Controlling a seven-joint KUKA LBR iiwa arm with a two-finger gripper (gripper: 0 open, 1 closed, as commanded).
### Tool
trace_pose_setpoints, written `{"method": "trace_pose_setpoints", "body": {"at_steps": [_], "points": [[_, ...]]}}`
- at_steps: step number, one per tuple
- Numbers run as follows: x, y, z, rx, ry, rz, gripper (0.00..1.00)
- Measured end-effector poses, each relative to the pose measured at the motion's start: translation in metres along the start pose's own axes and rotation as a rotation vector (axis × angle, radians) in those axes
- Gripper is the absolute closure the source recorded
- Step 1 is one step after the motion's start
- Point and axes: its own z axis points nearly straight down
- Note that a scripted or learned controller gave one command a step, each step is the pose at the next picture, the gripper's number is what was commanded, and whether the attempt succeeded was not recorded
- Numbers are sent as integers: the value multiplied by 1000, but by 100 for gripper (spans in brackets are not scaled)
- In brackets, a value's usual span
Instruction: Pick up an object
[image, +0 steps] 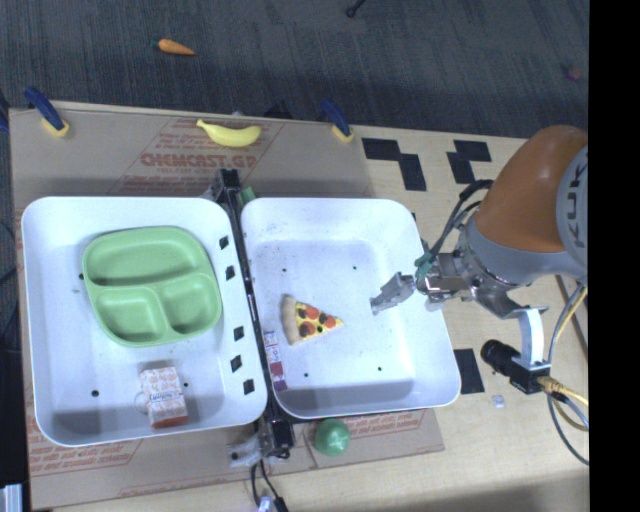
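Pizza slice (310, 322) lies flat, near the claw (390, 294) on its left and lower, ready for a descent; claw state cannot be told.

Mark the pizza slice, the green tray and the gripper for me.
pizza slice (309, 321), camera view, topping centre.
green tray (150, 284), camera view, divider ridge.
gripper (388, 295), camera view, between fingertips.

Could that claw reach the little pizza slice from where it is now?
Probably yes. The claw hangs over the right bin, and the pizza slice lies flat on the bin floor just to its left in the camera view, with nothing between them.
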Motion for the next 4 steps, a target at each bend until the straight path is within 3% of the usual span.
{"method": "trace_pose_setpoints", "body": {"at_steps": [1,2,3,4], "points": [[-34,119,5,0,0,-3,0],[-14,90,131,4,1,-3,0],[-35,6,99,1,-1,-2,0],[-34,37,149,0,-1,-4,0]]}}
